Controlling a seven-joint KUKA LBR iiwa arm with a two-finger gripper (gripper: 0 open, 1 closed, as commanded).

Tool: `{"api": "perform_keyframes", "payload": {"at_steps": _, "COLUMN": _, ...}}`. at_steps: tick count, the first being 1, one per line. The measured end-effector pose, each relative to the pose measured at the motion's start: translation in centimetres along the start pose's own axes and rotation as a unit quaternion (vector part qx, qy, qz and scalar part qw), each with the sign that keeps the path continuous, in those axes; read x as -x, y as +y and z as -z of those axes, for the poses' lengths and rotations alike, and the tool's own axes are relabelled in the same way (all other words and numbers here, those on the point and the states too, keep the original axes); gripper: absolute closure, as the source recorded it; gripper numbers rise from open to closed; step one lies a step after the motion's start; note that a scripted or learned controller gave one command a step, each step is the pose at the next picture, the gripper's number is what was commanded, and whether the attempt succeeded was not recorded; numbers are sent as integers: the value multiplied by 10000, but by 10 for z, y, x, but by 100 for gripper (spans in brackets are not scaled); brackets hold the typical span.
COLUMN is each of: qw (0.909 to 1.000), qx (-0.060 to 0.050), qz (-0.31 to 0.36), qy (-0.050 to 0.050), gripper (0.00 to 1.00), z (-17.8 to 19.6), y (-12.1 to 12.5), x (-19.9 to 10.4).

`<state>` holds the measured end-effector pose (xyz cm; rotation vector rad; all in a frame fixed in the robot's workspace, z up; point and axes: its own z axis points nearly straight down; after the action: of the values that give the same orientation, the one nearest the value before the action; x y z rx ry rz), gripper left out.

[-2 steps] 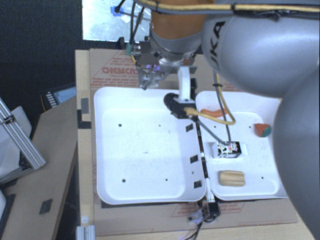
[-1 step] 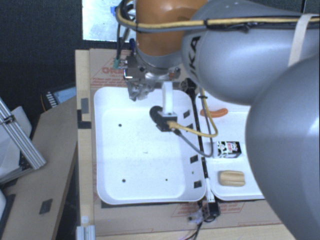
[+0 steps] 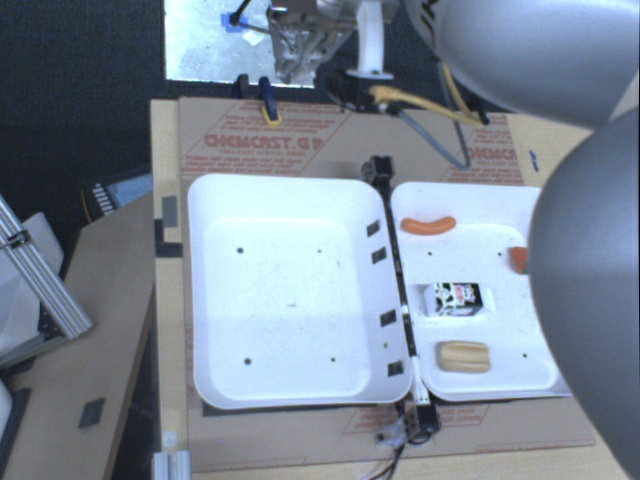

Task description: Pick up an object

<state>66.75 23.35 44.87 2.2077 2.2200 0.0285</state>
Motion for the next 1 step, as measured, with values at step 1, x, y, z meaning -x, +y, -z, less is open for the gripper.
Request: {"api": "perform_keyframes", "payload": {"at_steps": 1, "qw": 9998, "qx": -169, "qz": -62, "qy": -54, "gripper": 100, "z": -134, "y": -47, "x": 85}}
